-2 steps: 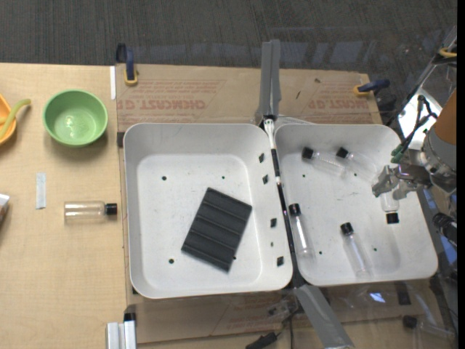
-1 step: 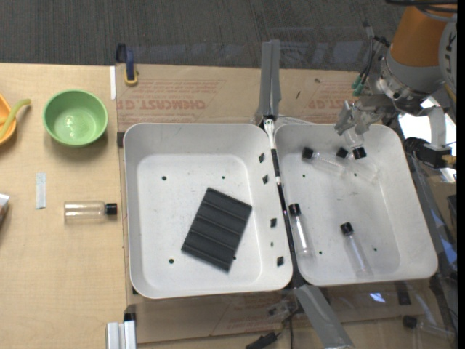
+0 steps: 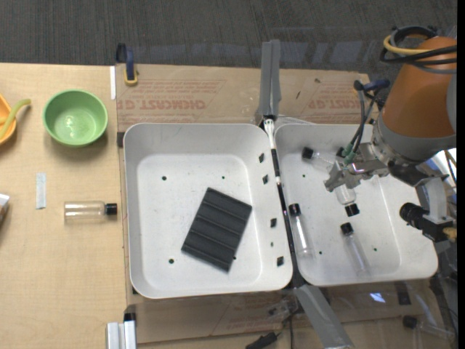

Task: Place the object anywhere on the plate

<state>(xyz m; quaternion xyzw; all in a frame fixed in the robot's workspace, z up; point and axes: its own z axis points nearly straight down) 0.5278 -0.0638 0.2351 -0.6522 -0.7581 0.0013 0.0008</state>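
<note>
A dark grey ribbed plate [image 3: 216,229] lies tilted on the floor of the left bin [image 3: 145,195]. Several clear vials with black caps lie in the right bin [image 3: 407,267]: one near the back [image 3: 315,157], one along the left wall [image 3: 299,233], one toward the front [image 3: 354,247]. My gripper [image 3: 347,180] hangs over the middle of the right bin. A further vial with a black cap [image 3: 350,202] sits directly under it, partly hidden by the gripper. Whether that vial is gripped or merely lying below is unclear.
On the bench left of the bins stand a green bowl [image 3: 75,118] and a clear bottle with a black cap [image 3: 89,209]. An orange item [image 3: 6,121] shows at the far left edge. The divider wall [image 3: 276,187] separates the two bins.
</note>
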